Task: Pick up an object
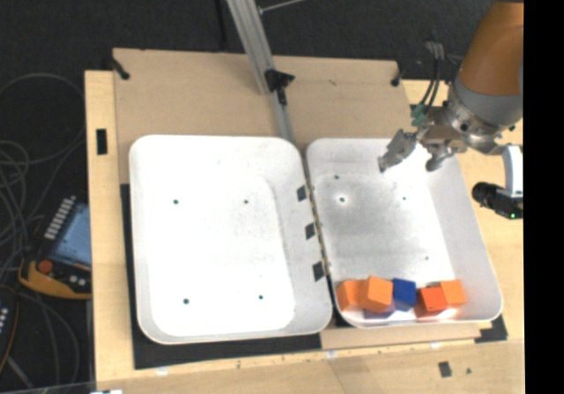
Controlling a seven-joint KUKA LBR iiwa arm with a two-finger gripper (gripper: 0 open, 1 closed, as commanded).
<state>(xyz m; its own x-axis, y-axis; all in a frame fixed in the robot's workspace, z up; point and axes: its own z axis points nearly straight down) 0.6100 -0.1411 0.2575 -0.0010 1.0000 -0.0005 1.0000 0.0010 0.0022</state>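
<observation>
Pincer high, blocks low

I see the pincer (412, 155) spread wide with nothing in it over the right bin's (469, 207) far end. The blocks (401, 294) lie well apart from it, along the near wall.

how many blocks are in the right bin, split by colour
orange blocks: 4
blue blocks: 1
total: 5, all lined up along the near edge of the right bin; a purple sliver under the second orange one is too small to count
</observation>
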